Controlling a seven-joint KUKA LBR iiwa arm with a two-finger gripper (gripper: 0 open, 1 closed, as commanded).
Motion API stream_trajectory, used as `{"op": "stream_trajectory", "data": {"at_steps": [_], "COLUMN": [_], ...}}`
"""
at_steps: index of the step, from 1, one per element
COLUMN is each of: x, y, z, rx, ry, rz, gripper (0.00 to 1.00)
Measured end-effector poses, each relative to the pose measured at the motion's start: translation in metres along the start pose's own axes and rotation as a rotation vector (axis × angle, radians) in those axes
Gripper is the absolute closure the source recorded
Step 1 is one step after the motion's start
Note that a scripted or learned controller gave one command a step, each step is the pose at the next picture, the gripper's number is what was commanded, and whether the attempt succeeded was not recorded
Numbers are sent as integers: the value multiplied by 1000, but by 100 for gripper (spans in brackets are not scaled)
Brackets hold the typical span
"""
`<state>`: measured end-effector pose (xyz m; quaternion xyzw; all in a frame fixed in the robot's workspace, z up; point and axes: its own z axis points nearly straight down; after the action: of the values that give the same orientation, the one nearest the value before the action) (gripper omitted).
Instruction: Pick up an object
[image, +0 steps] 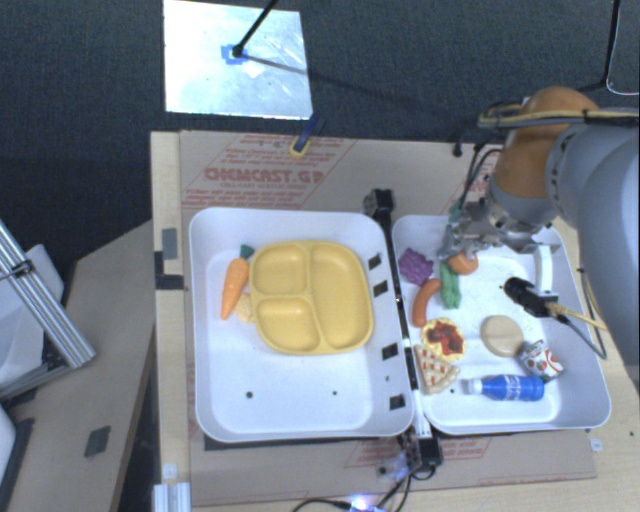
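The gripper (461, 247) hangs low over the far left part of the right bin (592, 402), reaching in from the right. Whether its jaws are open or closed cannot be told from this angle. Directly below it sits a small round orange toy (463, 265), touching or nearly touching the tip of the gripper.

Just near of that toy lies a green toy vegetable (451, 288), with a toy sausage (427, 299) beside it on the left and a purple toy (415, 266) farther left, by the bin's wall. Nearer still are a toy pizza slice (444, 336) and a toy waffle (436, 371), touching each other. A tan round disc (502, 334) lies to the right of the pizza, a small patterned can (538, 359) lies near the disc, and a blue bottle (508, 387) lies on its side near the front rim.

The left bin (200, 330) holds a yellow divided plate (305, 297) with a toy carrot (233, 285) just left of it. Both bins rest on the desk (110, 300).
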<state>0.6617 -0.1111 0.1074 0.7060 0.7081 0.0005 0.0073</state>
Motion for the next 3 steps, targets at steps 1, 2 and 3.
{"op": "stream_trajectory", "data": {"at_steps": [1,2,3], "x": [7,7,57], "y": [3,5,-21], "z": [-61,-116,-108], "rx": [5,4,11], "ry": [10,9,11], "rz": [-1,-2,-5], "gripper": [100,100,100]}}
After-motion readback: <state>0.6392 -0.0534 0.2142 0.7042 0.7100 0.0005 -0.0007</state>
